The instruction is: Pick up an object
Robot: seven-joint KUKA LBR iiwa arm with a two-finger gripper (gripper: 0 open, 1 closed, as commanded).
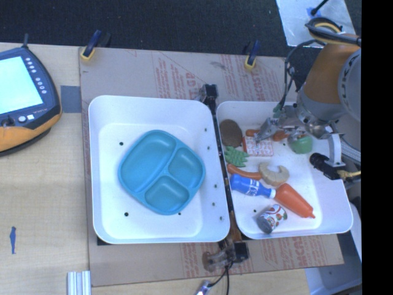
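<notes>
White bins side by side, end effector [270,129] low over the cluttered right one

Crowding is the risk: the end effector hangs at the far end of the right bin [331,221], just beside a green round toy [301,144] and a red-and-white packet [250,145], so a descent could nudge or pinch two things. I cannot tell whether it is open or closed. Nearer than the packet lie a brown lump [230,132], blue tube [252,187], orange carrot [295,201], beige ring [274,174] and small can [268,219]. The left bin [104,223] holds a blue divided plate [161,171].
</notes>
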